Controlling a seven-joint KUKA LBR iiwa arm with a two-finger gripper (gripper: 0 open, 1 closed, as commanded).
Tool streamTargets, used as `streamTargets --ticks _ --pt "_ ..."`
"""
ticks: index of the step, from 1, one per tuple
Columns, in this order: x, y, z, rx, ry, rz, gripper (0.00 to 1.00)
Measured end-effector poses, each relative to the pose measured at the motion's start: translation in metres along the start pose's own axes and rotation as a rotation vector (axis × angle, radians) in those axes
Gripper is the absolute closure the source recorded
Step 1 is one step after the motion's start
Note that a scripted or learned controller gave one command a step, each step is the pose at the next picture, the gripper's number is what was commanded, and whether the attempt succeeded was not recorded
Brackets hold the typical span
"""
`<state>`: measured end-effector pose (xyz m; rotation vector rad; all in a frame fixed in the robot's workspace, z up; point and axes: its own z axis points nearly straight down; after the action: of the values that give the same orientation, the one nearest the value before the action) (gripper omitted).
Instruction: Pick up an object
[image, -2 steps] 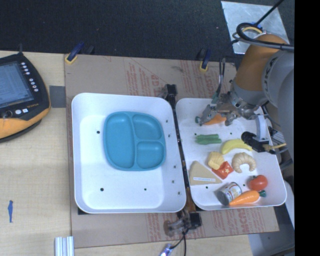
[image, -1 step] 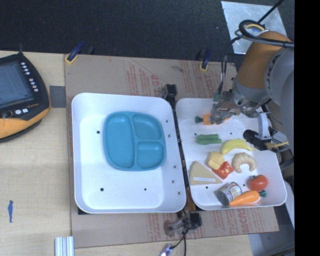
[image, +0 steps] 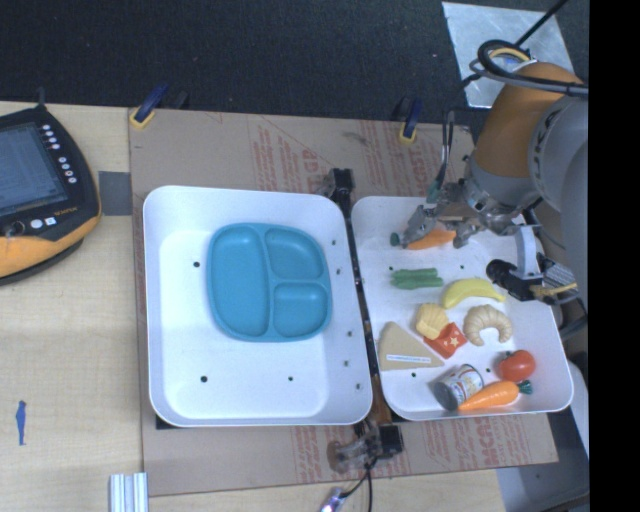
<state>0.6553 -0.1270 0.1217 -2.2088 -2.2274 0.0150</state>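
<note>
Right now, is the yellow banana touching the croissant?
Apart. The camera view shows a thin strip of white bin floor between the banana and the croissant just below it.

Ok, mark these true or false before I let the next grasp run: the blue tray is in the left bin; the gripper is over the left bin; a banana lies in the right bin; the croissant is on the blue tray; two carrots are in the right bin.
1. The blue divided tray is in the left bin. True.
2. The gripper is over the left bin. False: it is at the far end of the right bin, by an orange carrot.
3. A banana lies in the right bin. True.
4. The croissant is on the blue tray. False: it lies in the right bin, just below the banana.
5. Two carrots are in the right bin. True: the second carrot lies at the near end, beside a can.
</note>
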Motion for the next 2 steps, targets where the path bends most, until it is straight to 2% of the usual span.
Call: streamTargets --ticks 1,2 --pt "0.019 0.001 0.03 -0.004 0.002 0.002 0.0" --pt "0.017 0.0 0.02 0.0 0.002 0.0 1.0"
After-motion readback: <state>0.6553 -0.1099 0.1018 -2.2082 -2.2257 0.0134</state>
